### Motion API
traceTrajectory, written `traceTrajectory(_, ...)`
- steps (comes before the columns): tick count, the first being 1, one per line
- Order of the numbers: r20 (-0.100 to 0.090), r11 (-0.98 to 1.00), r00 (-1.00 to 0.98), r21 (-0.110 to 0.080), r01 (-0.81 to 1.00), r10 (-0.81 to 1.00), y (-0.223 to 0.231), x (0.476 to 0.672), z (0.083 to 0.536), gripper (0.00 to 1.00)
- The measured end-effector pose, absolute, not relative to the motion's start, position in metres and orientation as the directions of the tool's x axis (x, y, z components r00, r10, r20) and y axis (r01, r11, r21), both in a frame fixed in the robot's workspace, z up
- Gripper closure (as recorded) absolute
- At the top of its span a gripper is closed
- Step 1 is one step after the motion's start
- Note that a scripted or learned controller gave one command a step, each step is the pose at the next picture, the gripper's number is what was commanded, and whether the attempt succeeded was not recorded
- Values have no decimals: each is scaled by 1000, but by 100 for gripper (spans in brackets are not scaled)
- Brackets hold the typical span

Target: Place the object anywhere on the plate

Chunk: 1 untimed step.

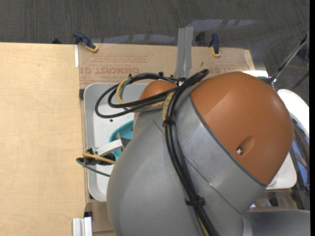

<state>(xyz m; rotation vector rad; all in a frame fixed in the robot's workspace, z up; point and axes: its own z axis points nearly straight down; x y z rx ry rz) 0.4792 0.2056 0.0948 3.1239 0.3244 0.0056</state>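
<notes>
Looming over the white bin (91, 132), the arm (197, 166) hides the teal plate (124, 132) — object unseen.

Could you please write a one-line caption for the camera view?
Grey-and-orange arm looms over a white bin, covering most of a teal plate.

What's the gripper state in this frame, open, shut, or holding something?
Gripper: cannot be told; the arm covers most of the left bin above a teal plate.
</notes>
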Motion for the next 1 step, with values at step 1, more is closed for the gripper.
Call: traceTrajectory(1,4,-979,979,1,205,205,206,479,95,0)
